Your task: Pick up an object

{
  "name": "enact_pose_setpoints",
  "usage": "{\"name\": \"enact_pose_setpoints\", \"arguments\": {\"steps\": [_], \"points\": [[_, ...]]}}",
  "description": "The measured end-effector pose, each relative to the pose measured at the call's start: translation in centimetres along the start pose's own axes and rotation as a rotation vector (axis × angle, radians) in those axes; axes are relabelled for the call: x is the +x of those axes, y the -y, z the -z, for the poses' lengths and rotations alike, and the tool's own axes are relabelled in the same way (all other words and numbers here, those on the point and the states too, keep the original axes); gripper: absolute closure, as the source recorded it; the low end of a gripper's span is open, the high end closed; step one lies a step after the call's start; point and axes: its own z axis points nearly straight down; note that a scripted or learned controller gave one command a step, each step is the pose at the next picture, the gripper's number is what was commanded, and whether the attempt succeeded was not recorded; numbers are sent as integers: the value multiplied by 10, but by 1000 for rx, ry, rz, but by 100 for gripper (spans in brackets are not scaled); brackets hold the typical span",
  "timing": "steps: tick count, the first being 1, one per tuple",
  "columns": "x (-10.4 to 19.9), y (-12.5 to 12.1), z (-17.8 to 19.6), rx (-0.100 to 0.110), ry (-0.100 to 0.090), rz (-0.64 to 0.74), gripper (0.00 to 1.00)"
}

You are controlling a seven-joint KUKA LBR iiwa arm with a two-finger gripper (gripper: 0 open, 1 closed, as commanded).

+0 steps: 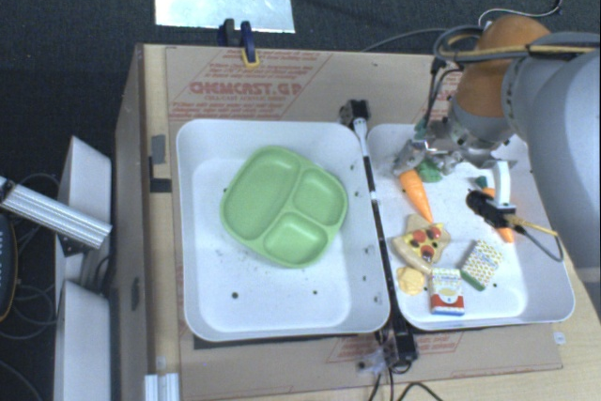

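Because it looks like a small, stiff, light plastic toy, the carrot point(416, 192) lying at the upper left of the right bin point(545, 310) should lift easily by its thick middle; the gripper point(427, 153) hovers just above its top, its state unclear.

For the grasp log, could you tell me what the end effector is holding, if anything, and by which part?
It cannot be told. The end effector sits low over the top of the carrot in the right bin, with no object clearly in its grip.
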Motion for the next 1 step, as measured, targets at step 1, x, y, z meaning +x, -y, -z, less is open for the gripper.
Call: {"name": "enact_pose_setpoints", "arguments": {"steps": [1], "points": [[0, -1, 11, -2, 1, 3, 100]]}}
